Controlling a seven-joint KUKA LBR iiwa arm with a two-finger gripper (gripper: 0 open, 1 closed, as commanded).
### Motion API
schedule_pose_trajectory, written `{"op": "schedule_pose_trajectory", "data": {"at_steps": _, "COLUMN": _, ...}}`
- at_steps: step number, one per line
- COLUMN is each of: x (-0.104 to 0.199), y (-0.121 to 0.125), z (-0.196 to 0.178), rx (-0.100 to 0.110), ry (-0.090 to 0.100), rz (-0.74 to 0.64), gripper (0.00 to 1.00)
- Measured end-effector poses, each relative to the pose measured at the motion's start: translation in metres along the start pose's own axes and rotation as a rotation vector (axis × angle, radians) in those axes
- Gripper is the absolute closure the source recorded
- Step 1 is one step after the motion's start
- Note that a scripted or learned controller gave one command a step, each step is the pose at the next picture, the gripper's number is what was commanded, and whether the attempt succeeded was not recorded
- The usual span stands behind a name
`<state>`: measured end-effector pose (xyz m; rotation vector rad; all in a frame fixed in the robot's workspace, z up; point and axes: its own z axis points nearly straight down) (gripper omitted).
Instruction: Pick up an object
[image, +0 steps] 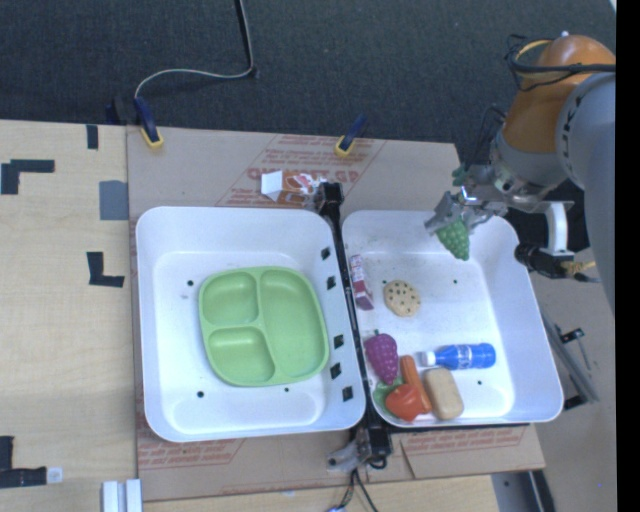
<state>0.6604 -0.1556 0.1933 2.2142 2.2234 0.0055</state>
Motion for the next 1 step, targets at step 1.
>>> {"op": "schedule_pose_trajectory", "data": {"at_steps": 1, "x": 0.0648, "y": -0.0148, "z": -0.0072, "rx": 0.005, "ry": 0.001, "rz": 0.001, "gripper": 1.00}}
